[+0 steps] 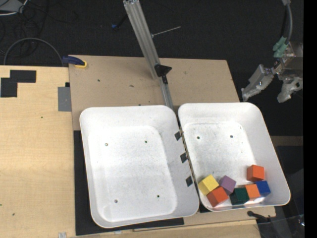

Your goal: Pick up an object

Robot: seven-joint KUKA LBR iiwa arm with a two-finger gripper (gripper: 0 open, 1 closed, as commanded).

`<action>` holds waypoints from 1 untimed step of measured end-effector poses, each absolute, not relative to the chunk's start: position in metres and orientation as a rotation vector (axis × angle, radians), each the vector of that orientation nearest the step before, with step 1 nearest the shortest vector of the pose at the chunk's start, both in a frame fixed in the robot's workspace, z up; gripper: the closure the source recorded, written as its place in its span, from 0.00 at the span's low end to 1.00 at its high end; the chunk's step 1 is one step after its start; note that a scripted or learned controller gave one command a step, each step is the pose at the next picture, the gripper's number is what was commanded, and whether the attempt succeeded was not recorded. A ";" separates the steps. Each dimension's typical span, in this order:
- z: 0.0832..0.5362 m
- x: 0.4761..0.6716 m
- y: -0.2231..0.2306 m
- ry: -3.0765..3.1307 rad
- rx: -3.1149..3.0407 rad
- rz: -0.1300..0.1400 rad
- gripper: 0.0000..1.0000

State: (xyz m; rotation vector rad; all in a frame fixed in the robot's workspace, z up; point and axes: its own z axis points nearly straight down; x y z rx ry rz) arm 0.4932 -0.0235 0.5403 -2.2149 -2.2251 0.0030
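Observation:
Several small coloured blocks lie in the near corner of the right bin (257, 118): a yellow block (208, 183), a purple block (228, 183), two orange-red blocks (217, 196) (255, 172), a dark green block (239, 196), an orange block (252, 191) and a blue block (263, 188). My gripper (269, 89) hangs beyond the right bin's far right corner, above the dark floor and well away from the blocks. Its two pale fingers (253, 87) are spread apart with nothing between them.
The left bin (99, 118) sits beside the right one, joined by black clips (183, 157). A slanted aluminium rail (146, 41) rises behind the bins. Tan board surrounds the bins to the left and back.

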 end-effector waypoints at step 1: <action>0.540 0.487 -0.086 -2.216 -2.227 0.004 0.00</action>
